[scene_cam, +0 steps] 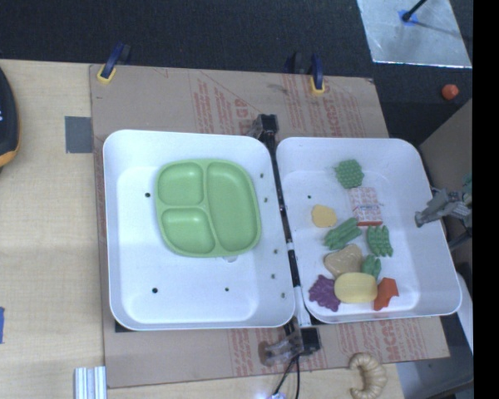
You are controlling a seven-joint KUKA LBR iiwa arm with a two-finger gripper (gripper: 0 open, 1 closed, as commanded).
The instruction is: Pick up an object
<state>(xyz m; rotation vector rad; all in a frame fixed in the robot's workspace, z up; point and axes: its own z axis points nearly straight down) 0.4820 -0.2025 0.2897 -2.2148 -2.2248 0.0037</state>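
Two white bins on desk: right bin point(399, 152) holds toy foods, nearest a green piece point(379, 240) at 9 o'clock from gripper point(437, 210) on the rim; gripper state cannot be told, nothing visibly held.

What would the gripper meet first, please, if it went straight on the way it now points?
Pointing left over the right bin's edge, the gripper would probably first meet the green toy or pink packet; its height above them is unclear.
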